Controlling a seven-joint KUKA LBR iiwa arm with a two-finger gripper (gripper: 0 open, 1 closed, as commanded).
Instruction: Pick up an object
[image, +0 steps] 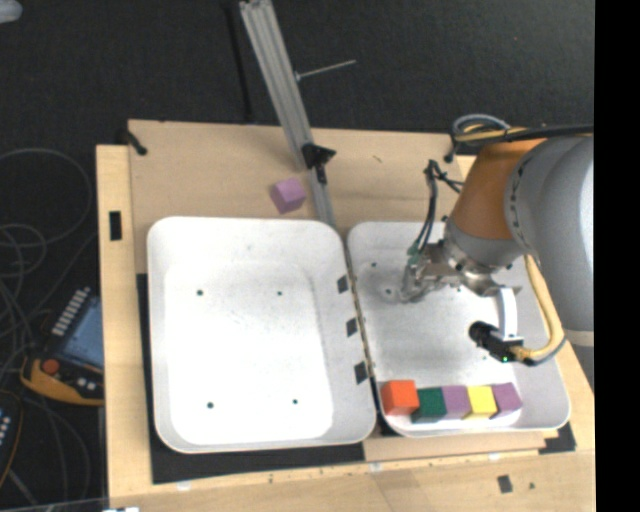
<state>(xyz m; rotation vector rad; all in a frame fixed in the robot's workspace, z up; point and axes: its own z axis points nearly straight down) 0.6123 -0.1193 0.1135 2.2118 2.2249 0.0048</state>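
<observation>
No brand, label or writing can be read anywhere in the view. The task's things are five small cubes in a row at the near edge of the right bin (385, 262), well below the gripper (412, 291): an orange cube (401, 396), a green cube (431, 403), a purple cube (456, 400), a yellow cube (482, 401) and a second purple cube (506, 397), each touching its neighbour. The gripper hangs over the far part of this bin, and it is too small and dark to tell how far its fingers are open; nothing is seen between them. To its left lies the left bin (250, 330). Up and left of the gripper, a loose purple cube (288, 195) sits on the bench (200, 165) beside a slanted metal pole (290, 105). A black cable (497, 343) curls just right of and below the gripper.
</observation>
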